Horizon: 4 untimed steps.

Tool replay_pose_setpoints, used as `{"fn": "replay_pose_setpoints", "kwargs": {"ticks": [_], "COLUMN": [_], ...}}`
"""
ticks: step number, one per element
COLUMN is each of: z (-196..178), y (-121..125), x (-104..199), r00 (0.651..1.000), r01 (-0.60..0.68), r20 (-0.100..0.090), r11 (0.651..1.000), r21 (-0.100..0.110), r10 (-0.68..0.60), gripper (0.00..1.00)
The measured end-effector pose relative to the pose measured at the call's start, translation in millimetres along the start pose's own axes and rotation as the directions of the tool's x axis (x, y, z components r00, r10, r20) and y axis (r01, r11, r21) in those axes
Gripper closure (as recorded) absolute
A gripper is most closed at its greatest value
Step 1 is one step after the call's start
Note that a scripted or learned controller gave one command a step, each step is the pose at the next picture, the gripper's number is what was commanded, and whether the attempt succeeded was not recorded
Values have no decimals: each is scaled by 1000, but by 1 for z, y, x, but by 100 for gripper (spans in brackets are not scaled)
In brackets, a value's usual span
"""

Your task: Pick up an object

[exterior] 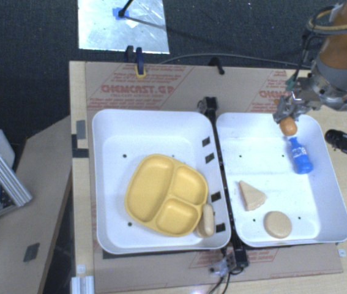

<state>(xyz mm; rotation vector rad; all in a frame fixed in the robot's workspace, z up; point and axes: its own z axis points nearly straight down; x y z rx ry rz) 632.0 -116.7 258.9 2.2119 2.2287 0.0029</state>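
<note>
The gripper [288, 116] is poised over the right bin's [329, 182] far rim, a small brown egg-like object [289, 127] held between its fingers. A blue bottle [299, 155] lies just below it, with open floor left of it.

Two white bins sit side by side on the table: the left bin [109, 164] and the right bin [326, 182]. The left bin holds two things: one yellow divided plate [167, 195] and one pale bread roll [207, 220]. The right bin has four: one blue bottle [299, 156], one small brown egg-shaped item [289, 126], one pale wedge [251, 196] and one round tan biscuit [278, 224].
</note>
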Motion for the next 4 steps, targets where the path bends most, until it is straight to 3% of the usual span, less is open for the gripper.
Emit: {"fn": "replay_pose_setpoints", "kwargs": {"ticks": [1, 3, 4], "z": [2, 35, 29], "y": [-9, -3, -1], "x": [52, 166, 211], "r00": [1000, 1000, 1000], "r01": [2, 2, 1], "r20": [-2, -2, -2], "r11": [1000, 1000, 1000], "r21": [2, 2, 0], "r10": [-2, -2, -1], "gripper": [100, 100, 100]}}
